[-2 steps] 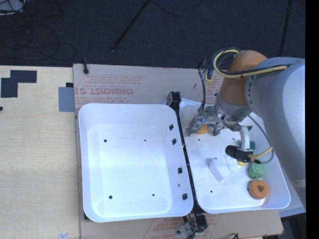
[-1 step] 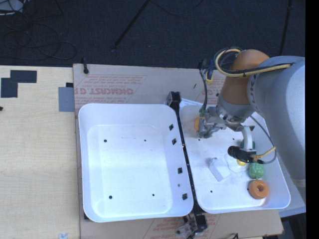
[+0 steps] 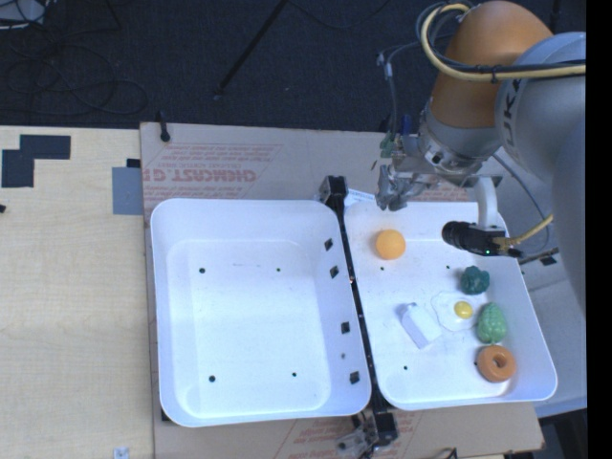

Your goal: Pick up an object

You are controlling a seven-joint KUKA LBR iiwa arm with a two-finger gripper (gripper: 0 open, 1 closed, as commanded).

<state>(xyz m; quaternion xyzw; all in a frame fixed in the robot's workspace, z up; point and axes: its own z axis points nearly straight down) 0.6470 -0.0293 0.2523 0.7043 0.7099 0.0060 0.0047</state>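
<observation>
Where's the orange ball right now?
The orange ball lies in the right bin, toward its far left corner near the divider, just below the gripper and apart from the other items.

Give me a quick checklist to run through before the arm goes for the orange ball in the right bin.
1. Target in view: orange ball lies unobstructed in the right bin. Ok.
2. Space around target: nearest items, the white block and fried egg toy, lie apart from it. Ok.
3. Gripper position: at the bin's far edge, beyond the ball, not over it. Not ok.
4. Finger opening: cannot tell.
5. Gripper carrying nothing: cannot tell.
</observation>
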